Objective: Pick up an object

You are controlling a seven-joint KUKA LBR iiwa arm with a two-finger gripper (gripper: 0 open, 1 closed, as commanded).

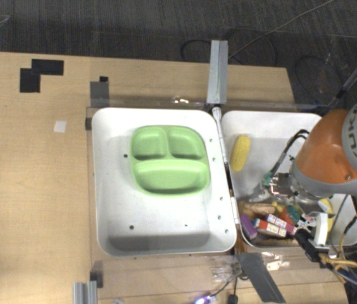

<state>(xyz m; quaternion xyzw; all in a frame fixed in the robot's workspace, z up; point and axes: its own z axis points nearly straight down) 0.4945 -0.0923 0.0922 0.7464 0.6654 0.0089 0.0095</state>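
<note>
A: Where do we find the arm (340, 151)?

B: We see it reaching in from the right, bent down over the right bin (264, 124), its orange band above that bin's right half. The wrist drops toward the bin's near edge, where the gripper (284, 192) sits low among a heap of small objects (273, 220).

A: Can we tell whether it has hold of anything?

B: We cannot; the wrist and clutter hide the tips, so whether anything is held stays unclear to us.

A: And the things to pick from?

B: We see a yellow corn cob (240, 152) lying near the right bin's left wall, toward the far edge, its long axis running roughly from the far edge to the near edge, tilted slightly. It lies apart from the heap packed along the near edge.

A: The left bin (109, 170)?

B: We see a green divided tray (168, 158) lying flat there, nearer the far edge.
</note>
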